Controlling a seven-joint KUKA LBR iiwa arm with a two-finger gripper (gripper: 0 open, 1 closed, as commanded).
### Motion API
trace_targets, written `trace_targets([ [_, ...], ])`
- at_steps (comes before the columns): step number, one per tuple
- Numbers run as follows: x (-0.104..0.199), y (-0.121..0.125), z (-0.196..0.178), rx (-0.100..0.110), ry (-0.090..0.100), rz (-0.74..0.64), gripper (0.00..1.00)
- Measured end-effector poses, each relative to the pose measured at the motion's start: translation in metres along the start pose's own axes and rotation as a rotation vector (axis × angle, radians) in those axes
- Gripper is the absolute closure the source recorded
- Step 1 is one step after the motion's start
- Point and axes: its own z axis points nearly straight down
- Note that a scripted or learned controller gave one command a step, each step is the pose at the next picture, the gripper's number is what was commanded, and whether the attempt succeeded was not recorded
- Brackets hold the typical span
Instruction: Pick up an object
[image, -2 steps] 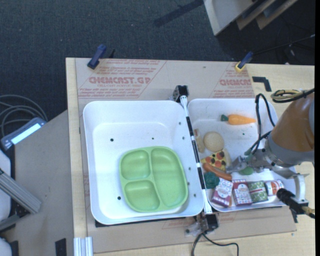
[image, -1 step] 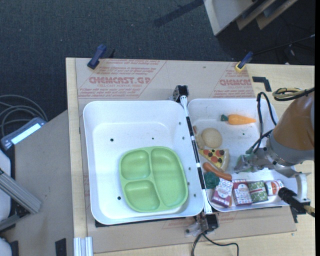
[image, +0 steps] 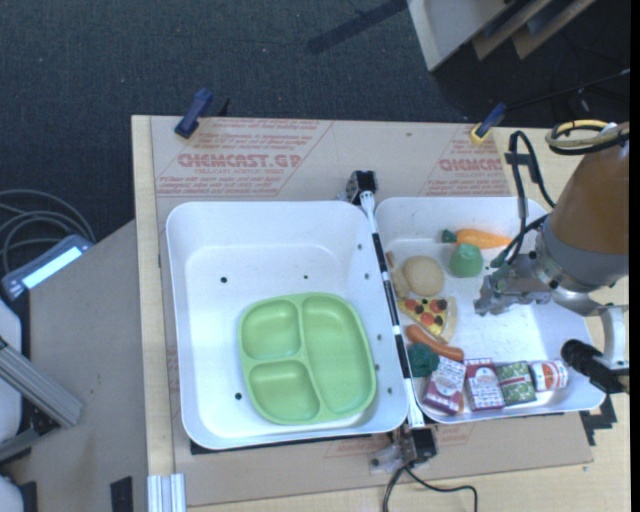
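The right bin (image: 400, 218) holds toy food. An orange carrot (image: 481, 238) lies at its back, with a green round piece (image: 465, 260) just in front of it. A tan bread roll (image: 421, 273) sits near the left wall above a pizza slice (image: 429, 314). A red sausage (image: 436, 343) and a green piece (image: 422, 362) lie lower. Several small cartons (image: 497, 384) line the front wall. My gripper (image: 496, 297) hangs low over the bare middle of the bin, right of the pizza slice, with nothing seen in it.
The left bin (image: 200, 260) holds a green divided tray (image: 303, 356). The arm comes in from the right over the right bin's far side. Blue clamps (image: 193, 113) sit at the board's back edge.
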Motion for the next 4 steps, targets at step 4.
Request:
trace_targets([
  [4, 0.022, -0.009, 0.103, 0.003, 0.001, 0.002, 0.00],
])
